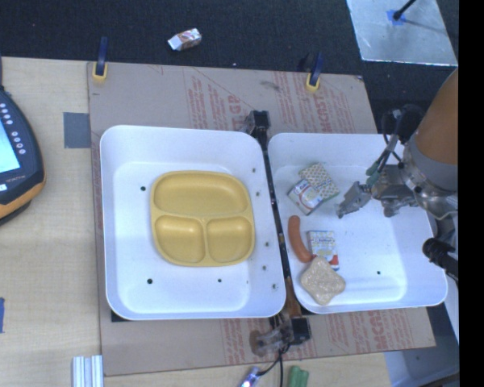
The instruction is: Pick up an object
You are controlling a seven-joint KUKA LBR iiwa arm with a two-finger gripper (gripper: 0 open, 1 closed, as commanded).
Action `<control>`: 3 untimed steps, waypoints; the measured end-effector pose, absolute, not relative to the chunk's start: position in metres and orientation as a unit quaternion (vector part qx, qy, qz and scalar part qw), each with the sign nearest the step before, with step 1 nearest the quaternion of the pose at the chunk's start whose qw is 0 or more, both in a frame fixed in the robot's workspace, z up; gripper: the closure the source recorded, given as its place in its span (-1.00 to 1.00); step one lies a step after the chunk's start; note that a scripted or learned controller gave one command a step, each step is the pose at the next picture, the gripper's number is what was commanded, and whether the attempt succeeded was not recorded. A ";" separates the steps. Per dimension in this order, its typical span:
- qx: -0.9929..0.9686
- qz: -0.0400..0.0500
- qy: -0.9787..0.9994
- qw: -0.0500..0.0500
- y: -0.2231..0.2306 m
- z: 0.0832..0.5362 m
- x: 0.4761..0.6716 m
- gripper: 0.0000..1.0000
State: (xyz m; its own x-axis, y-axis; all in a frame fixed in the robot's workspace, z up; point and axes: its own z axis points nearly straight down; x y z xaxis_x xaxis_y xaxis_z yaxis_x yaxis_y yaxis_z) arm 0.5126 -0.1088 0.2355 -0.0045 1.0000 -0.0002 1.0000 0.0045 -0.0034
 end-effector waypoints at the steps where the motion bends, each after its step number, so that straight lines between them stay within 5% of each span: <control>1: -0.705 0.003 -0.709 0.002 -0.095 0.097 0.581 -1.00; 3: -0.706 0.000 -0.708 -0.003 -0.095 0.097 0.659 -1.00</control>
